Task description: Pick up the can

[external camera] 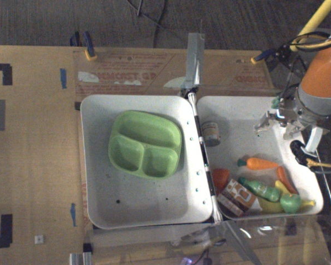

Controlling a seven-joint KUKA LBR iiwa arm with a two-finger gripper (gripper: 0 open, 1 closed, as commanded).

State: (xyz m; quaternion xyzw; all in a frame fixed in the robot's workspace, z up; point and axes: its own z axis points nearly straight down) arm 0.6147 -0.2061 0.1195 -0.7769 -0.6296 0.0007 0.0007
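1. The small round metal can with a paper label lies in the right white plastic bin, right by the wall between the bins, well left of the fingers.
2. The fingers hang over the bin's far right side, empty; I cannot tell if they are open or closed.
3. Below the fingers lie an orange toy carrot, a green bottle and a brown carton.
4. A smooth green divided plate sits in the left bin.
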